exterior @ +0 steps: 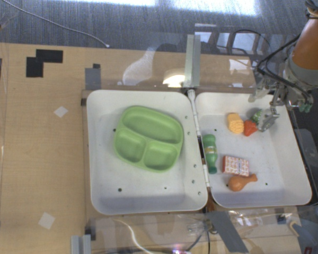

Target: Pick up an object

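The right bin [286,189] holds several toy foods. A yellow corn piece [235,123] lies near its back, with a red piece with a green top [249,128] just to its right. A green bottle [209,153] lies along the bin's left wall. A small patterned box [236,165] and a brown drumstick [240,182] sit toward the front. My gripper [266,121] hangs low at the back right of this bin, its tip right beside the red piece, on that piece's right. Whether it touches the piece is not visible.
The left bin [103,194] holds a green divided plate [148,137]. A metal divider post [191,62] rises behind the seam between the bins. Black cables [270,57] loop near the arm at the back right.
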{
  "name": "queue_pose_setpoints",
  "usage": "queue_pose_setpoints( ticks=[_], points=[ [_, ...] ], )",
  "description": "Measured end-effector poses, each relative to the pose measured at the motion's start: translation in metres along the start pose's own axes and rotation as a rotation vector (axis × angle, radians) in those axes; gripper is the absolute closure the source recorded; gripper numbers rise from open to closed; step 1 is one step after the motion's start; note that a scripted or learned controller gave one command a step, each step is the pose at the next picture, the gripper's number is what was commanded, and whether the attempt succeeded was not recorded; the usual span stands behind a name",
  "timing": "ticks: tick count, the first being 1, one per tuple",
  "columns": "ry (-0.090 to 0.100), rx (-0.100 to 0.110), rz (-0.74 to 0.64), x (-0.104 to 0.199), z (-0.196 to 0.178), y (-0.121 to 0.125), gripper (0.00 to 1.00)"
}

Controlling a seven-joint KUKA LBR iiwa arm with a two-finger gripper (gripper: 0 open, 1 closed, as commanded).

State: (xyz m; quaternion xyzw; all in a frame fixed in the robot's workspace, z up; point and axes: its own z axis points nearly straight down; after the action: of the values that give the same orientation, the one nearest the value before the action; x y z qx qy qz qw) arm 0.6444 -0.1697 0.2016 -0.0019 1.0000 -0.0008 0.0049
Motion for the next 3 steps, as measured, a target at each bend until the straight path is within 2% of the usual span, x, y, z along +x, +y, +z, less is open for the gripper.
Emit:
queue_pose_setpoints(
  ticks=[1, 2, 3],
  points=[
    [0.01, 0.0, 0.212, -0.022, 0.104, 0.032, 0.0],
    [-0.009, 0.001, 0.206, -0.027, 0.09, 0.034, 1.0],
    [-0.009, -0.002, 0.54, 0.029, -0.095, 0.079, 1.0]
  ],
)
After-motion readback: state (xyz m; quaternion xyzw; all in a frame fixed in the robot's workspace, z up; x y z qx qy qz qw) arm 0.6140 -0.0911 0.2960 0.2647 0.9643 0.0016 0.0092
